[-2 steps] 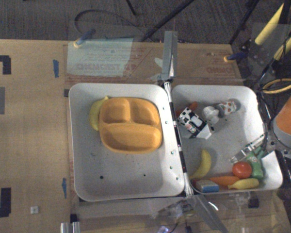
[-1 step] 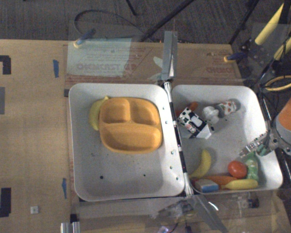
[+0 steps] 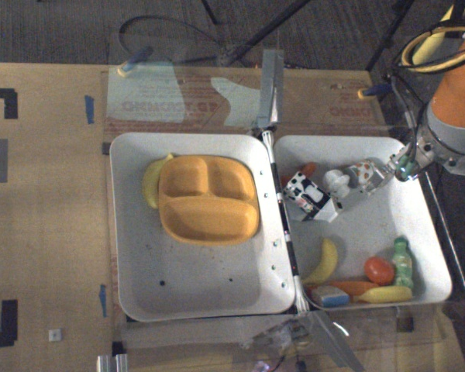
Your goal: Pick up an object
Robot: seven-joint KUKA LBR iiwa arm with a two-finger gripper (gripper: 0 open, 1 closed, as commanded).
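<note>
My gripper [image 3: 405, 167] hangs over the upper right corner of the right bin [image 3: 426, 215], below the orange band of the arm. Just left of it, a small pale bottle with a white cap [image 3: 356, 177] lies on its side, its near end touching or almost touching the gripper. A black-and-white patterned carton [image 3: 311, 197] lies further left, with a red piece [image 3: 306, 170] behind it. A banana [image 3: 324, 260], a red tomato [image 3: 379, 270], a green bottle [image 3: 403, 262], a carrot [image 3: 350, 287] and a yellow piece [image 3: 384, 294] sit along the bin's front.
The left bin [image 3: 139, 277] holds an orange divided plate [image 3: 209, 198] resting partly on a yellow banana [image 3: 150, 183]. A metal divider [image 3: 283, 231] runs between the bins. A small blue-and-white item [image 3: 331, 297] lies at the right bin's front left corner.
</note>
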